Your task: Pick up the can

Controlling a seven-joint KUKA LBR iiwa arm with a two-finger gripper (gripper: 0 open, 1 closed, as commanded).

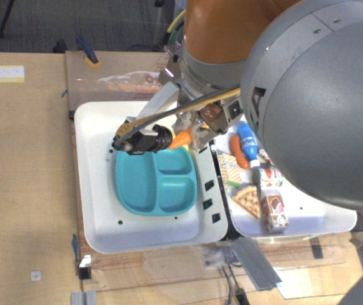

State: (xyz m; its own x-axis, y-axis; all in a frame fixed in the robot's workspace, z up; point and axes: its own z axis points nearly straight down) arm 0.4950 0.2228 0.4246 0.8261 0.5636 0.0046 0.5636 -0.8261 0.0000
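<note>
1. White bins sit side by side on a wooden bench: the left bin (pixel 95 189) and the right bin (pixel 311 220).
2. Nearest in the right bin, a brown carton (pixel 274 211) lies close to the near wall.
3. Just left of the carton, a pizza slice (pixel 247 200) lies flat, touching it or nearly so.
4. In the left bin, a teal tray (pixel 157 183) with three compartments lies flat by the right wall.
5. Farther back in the right bin, a blue bottle (pixel 247 141) lies tilted, with a red sausage (pixel 237 149) just to its left.
6. An orange carrot (pixel 180 138) lies at the tray's far right corner, near the divide between the bins.
7. The gripper (pixel 199 129) hangs low over the far end of that divide, just right of the carrot. Whether it is released or clenched cannot be told, as the wrist hides it.
8. The can (pixel 212 114) seems to be the small brown, shiny thing just beside the gripper, at the far left of the right bin. Whether it is grasped cannot be told.
9. The grey arm (pixel 315 100) comes in from the right over much of the right bin, with its orange band (pixel 232 18) at the far side.
</note>
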